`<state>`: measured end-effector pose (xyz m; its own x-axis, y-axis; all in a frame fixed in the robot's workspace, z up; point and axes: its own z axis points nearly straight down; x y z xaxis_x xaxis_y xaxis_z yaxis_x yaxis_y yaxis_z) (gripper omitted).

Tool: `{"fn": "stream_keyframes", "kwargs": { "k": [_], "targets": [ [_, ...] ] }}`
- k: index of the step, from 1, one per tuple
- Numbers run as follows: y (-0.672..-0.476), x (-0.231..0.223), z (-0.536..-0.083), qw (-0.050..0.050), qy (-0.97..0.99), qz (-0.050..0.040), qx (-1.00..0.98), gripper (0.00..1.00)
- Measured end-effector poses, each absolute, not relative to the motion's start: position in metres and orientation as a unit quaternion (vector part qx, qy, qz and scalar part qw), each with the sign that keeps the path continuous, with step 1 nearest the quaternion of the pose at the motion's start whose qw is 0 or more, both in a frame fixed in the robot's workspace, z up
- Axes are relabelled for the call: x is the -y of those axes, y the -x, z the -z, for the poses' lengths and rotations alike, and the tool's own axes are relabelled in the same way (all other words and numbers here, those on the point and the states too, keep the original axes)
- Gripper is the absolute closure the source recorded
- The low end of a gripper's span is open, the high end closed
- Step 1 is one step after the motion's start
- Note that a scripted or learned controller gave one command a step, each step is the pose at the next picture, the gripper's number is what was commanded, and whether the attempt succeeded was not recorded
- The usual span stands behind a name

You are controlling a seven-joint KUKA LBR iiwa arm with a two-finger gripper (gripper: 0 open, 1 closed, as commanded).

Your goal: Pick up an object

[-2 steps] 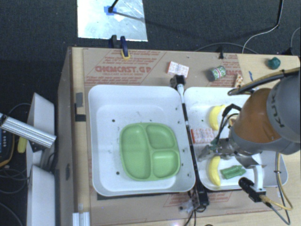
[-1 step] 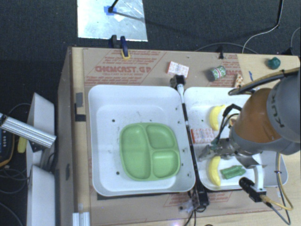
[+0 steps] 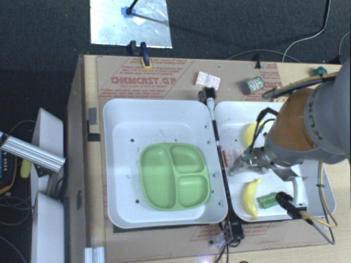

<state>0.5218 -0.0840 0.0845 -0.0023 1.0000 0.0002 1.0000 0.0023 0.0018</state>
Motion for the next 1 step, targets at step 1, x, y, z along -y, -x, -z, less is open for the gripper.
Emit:
{"fn": "stream_keyframes", "kwargs": {
  "k": [1],
  "targets": [
    [-0.5844,0.0864,-0.0850,0.002,-0.706,-0.0013,-0.709,0.00]
  ]
}}
